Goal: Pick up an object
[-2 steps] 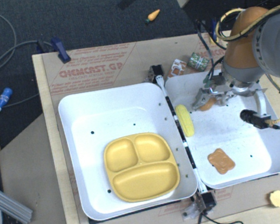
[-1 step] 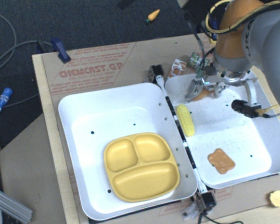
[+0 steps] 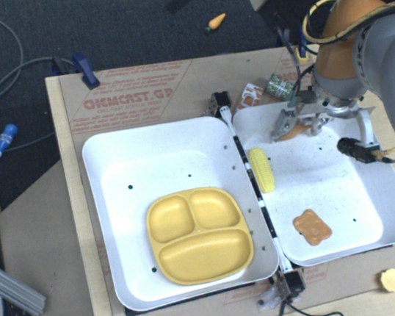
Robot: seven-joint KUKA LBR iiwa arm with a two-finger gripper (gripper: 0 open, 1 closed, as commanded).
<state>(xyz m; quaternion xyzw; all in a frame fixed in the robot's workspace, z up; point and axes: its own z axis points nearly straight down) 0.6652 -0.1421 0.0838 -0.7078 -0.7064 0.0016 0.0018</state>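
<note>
Hovering gripper [image 3: 292,122] at right bin's [image 3: 359,239] far edge; grip state unclear, corn [image 3: 261,169] and cookie [image 3: 312,227] unpicked.

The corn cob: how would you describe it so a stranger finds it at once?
Look in the right white bin, along its left wall by the divider between the bins. The corn cob lies there lengthwise, yellow and knobbly, unlike the flat brown piece nearer the front.

Left white bin [image 3: 108,205] holding yellow divided plate [image 3: 198,234], right white bin [image 3: 385,213] holding corn cob [image 3: 261,168], brown cookie [image 3: 312,227], gripper [image 3: 294,122] at far edge.
</note>
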